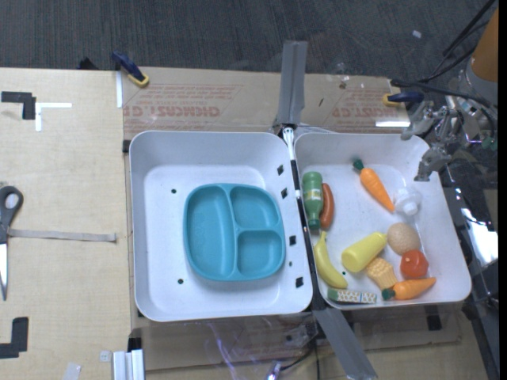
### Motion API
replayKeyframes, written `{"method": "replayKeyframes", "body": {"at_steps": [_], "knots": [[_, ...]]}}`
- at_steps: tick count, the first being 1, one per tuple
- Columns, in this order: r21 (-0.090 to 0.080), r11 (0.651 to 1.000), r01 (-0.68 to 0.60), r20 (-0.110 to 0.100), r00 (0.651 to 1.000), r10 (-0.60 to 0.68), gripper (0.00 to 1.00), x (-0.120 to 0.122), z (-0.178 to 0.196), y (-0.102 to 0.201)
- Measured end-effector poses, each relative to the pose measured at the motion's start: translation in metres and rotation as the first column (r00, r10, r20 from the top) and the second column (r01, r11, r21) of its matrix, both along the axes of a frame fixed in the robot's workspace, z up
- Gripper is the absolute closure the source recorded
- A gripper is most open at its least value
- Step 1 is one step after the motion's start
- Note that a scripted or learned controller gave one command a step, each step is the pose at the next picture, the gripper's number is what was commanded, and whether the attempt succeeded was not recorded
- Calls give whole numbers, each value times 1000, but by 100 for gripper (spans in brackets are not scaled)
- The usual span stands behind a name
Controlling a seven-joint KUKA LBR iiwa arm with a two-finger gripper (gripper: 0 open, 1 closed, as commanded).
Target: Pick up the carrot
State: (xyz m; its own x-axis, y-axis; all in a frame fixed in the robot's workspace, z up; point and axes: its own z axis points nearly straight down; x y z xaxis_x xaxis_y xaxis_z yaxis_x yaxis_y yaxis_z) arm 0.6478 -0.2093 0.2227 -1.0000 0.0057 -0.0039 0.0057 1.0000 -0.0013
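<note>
An orange carrot (375, 188) with a green top lies slanted in the upper middle of the right bin (342, 150). A second, smaller carrot (410, 289) rests by that bin's front right corner. My gripper (428, 153) hangs over the bin's upper right corner, to the right of the first carrot and a little above it in the view. It is apart from the carrot, and nothing shows in it.
The right bin also holds a green bottle (312, 195), a red sausage (326, 205), a banana (327, 264), a yellow cylinder (364, 252), an egg-like ball (402, 237), a tomato (413, 264) and a white cap (407, 207). A blue divided plate (235, 232) sits in the left bin (150, 212).
</note>
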Motion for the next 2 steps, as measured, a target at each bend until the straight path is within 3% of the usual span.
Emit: {"method": "replayKeyframes", "body": {"at_steps": [1, 2], "knots": [[1, 987, 159, 1, 987, -159, 0, 2, -129, 46], [1, 957, 290, 0, 957, -290, 0, 0, -129, 71]]}}
